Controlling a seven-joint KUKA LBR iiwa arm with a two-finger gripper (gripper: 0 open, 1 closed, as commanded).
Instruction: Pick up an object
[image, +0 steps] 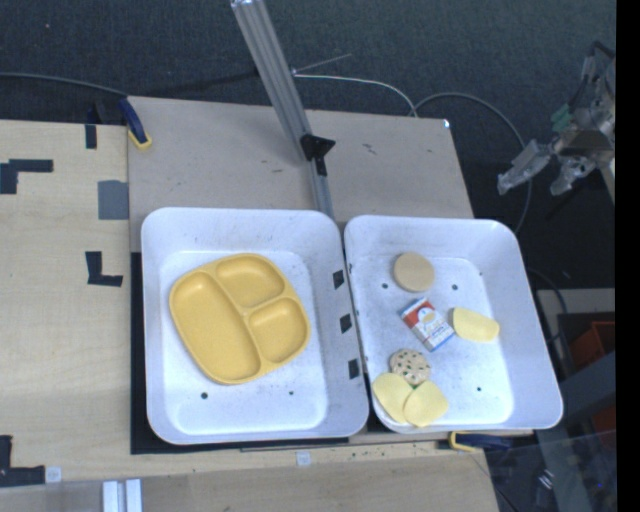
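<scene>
The right bin (520, 300) holds a tan round disc (413, 271), a small red, white and blue box (428, 324), a yellow lump (475, 325), a speckled cookie (409, 365) and two pale yellow chips (410, 400) at its front left corner. My gripper (546, 172) hangs beyond the bin's far right corner, over the dark floor and well above the bench. Its two fingers are spread apart, open, with nothing between them.
A yellow divided plate (238, 316) lies in the left bin (160, 390). A slanted metal pole (285, 85) rises behind the bins, ending at a black clamp (317, 148). Cables run across the bench top near the back.
</scene>
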